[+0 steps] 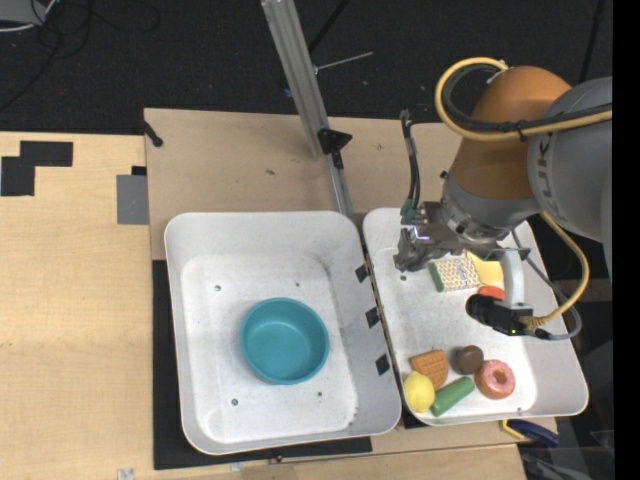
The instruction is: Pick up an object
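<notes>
- Gripper [412, 251] low over the right bin's [440, 313] far left corner — fingers too dark and blurred to tell how they stand, or whether anything sits between them.
- Just right of it: a speckled block [455, 272], a yellow piece [489, 268], an orange bit [490, 291].
- Clustered at the near edge: lemon [419, 394], waffle [431, 364], green piece [452, 395], brown lump [468, 358], pink donut [495, 379].
- Left bin [200, 258] — teal bowl [285, 340] near its middle.
</notes>
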`<state>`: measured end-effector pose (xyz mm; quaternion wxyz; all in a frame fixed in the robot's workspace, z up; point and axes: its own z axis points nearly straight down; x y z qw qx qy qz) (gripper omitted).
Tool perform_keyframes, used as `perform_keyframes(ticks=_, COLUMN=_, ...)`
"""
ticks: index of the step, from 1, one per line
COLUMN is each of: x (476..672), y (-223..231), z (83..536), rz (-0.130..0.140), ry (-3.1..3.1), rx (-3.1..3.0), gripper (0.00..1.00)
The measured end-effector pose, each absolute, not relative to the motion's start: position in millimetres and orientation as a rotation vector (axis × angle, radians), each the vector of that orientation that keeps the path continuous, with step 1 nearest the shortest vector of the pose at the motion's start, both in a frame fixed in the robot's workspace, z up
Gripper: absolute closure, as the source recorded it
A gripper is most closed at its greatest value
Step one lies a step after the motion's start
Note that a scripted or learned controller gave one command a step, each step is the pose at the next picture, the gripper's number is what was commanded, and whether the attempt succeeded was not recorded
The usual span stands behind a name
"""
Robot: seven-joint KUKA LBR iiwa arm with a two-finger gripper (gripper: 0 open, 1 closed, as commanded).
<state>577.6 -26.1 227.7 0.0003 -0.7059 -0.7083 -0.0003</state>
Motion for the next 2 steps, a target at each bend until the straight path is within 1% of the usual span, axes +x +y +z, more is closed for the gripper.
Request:
perform_keyframes(ticks=1, x=587.0, y=26, z=238, rz=0.0, ry=-2.225, rx=-2.218, gripper=1.0)
perform_keyframes(ticks=2, x=593.5, y=75, z=226, rz=0.001, ry=-2.223, rx=-2.217, gripper=1.0)
